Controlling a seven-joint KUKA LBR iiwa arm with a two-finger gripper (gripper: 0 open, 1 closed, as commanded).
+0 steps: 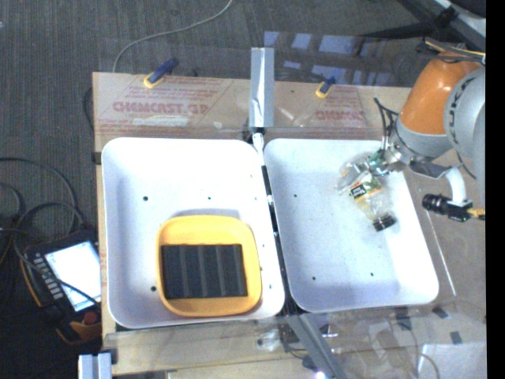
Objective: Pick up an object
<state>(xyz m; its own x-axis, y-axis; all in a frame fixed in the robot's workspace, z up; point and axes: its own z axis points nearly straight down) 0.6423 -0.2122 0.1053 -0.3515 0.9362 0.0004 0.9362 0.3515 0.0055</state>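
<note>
"CHEMCAST" lettering (155, 107) behind bins (126, 172)

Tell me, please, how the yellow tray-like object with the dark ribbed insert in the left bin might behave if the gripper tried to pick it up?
The yellow object looks rigid and broad, so it probably won't flop. Its rounded, smooth rim may be slippery and too wide for a two-finger pinch. Lying flat, it seems unlikely to roll or tip.

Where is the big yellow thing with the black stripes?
The yellow object lies in the left bin, near its front edge, far from the gripper over the right bin.
</note>
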